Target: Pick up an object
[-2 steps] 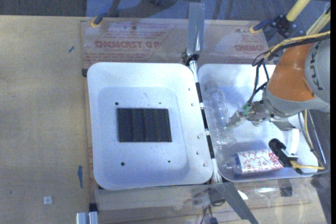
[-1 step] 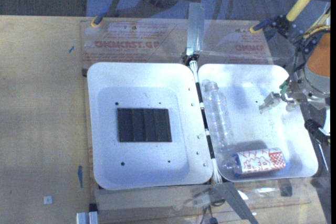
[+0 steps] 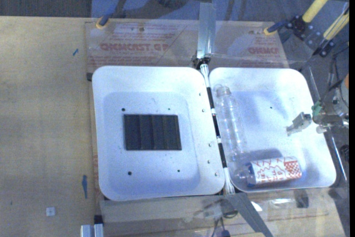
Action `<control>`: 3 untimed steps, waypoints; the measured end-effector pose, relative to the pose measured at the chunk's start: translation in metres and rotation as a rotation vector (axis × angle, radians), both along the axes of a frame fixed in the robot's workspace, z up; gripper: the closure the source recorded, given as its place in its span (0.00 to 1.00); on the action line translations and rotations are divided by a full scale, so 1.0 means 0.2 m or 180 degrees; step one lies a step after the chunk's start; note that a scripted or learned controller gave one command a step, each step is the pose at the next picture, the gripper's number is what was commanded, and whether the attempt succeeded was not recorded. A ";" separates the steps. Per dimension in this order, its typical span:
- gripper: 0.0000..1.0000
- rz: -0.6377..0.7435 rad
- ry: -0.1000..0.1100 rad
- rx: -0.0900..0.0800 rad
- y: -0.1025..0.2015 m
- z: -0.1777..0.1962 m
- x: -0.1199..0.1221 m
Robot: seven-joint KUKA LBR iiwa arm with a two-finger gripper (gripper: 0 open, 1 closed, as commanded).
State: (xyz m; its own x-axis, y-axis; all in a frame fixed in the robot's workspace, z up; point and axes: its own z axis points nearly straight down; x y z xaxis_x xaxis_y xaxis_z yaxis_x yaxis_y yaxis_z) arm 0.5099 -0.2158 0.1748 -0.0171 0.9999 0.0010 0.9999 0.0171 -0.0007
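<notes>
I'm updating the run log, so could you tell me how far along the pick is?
Nothing looks done yet: the clear bottle and the red-patterned tube both lie in the right bin. In hand: the claw sits near that bin's right edge, carrying nothing visible. Grasping and lifting remain.

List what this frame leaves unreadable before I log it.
- Tool: at the camera view's right edge over the right bin; arm cut off by the frame, finger state too small to tell.
- Clear plastic bottle: transparent, outline faint against the white bin.
- Red-patterned package: print too small to read.
- Dark ribbed pad in the left bin: its material unclear.
</notes>
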 end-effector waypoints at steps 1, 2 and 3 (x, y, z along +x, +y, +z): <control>0.00 0.0423 -0.0018 0.0019 0.00 -0.40 -0.12; 1.00 0.0409 -0.0023 -0.0001 -0.02 -0.35 -0.12; 1.00 0.0266 -0.0035 -0.0019 0.09 -0.43 0.18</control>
State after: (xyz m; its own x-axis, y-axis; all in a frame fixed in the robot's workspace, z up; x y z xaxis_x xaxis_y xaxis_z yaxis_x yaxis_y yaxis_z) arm 0.5451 -0.1984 0.0891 -0.1006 0.9949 -0.0056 0.9949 0.1007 0.0099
